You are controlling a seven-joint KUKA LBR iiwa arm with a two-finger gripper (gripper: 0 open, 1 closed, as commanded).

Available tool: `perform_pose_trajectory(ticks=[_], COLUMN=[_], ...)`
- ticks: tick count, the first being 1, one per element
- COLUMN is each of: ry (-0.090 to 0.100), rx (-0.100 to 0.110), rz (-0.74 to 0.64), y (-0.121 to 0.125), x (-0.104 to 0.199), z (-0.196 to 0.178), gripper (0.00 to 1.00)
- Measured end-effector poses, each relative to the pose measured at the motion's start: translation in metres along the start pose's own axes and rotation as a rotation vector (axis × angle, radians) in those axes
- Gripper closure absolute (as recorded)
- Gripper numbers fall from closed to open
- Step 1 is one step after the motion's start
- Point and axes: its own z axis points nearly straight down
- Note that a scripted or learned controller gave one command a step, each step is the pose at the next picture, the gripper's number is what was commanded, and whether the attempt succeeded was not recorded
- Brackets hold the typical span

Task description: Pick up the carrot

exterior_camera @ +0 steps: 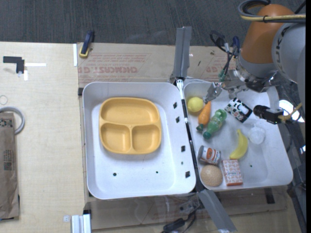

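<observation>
The gripper (pixel 212 92), its opening impossible to judge here, is hovering just above-right of the carrot (pixel 204 114), which is lying between the lemon (pixel 195 104) and green bottle (pixel 215 124); the descent is calling for straddling the carrot's width without nudging either.

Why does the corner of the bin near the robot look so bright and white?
In the camera view, glare washes out the right bin's far right corner, by the arm; the carrot and banana look clear, while the gripper looks slightly blurry.
</observation>
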Motion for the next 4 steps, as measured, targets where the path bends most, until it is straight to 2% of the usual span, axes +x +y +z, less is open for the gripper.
perform_pose_trajectory(ticks=[1, 2, 3, 4], ry=[0.0, -0.002, -0.003, -0.001], rx=[-0.001, -0.003, -0.008, -0.004], rz=[-0.084, 0.097, -0.025, -0.021], y=[-0.022, -0.02, -0.05, -0.052], x=[-0.004, -0.036, 0.0, 0.0], z=[0.064, 0.001, 0.072, 0.065], gripper=[0.0, 0.0, 0.0, 1.0])
